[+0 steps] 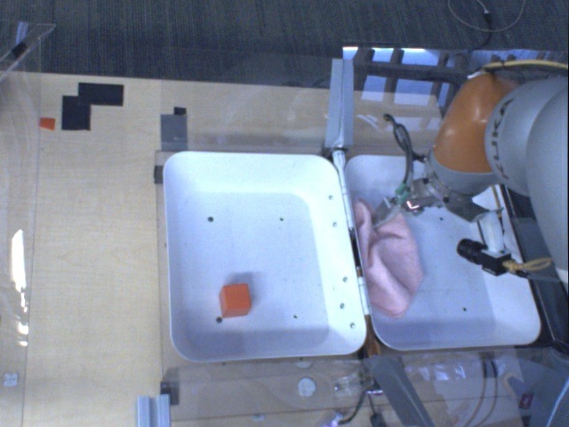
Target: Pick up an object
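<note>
A light wooden bench [89,265] carries two white bins; behind it lies dark carpet [222,12]. The left bin [267,176] holds an orange cube [236,300]. In the right bin [471,314], a pink cloth [391,261] lies against the left wall. The gripper [402,205] is at the cloth's top edge; its fingers are too small and blurred to tell.

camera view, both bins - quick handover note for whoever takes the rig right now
Claw: down in the right bin, at the upper end of the pink cloth; open or shut cannot be made out.
Pink cloth: lies crumpled along the right bin's left wall.
Orange block: on the floor of the left bin, lower left part, untouched.
Done: arm is at the cloth.
Left: no grasp confirmed; secure an object and lift it.
</note>
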Motion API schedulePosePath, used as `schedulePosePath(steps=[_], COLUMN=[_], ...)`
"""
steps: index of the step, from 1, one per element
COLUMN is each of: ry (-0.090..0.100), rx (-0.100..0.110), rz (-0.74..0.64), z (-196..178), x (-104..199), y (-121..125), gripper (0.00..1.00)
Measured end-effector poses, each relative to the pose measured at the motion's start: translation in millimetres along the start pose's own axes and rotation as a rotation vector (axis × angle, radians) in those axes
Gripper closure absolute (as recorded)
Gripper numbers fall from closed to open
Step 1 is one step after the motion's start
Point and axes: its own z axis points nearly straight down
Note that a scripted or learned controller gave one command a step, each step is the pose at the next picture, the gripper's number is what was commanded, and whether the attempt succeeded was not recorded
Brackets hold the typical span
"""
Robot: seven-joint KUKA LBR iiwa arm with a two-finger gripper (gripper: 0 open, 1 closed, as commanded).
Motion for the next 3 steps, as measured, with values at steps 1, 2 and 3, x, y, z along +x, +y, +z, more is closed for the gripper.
schedulePosePath(steps=[1,2,3], ry=[-0.001,-0.003,0.001], rx=[0.001,-0.004,0.001], rz=[0.022,-0.070,0.259], z=[-1.5,-2.1,0.0], x=[-6.3,22.8,14.4], y=[-86.3,-81.0,-27.2], gripper=[0.00,0.00,0.00])
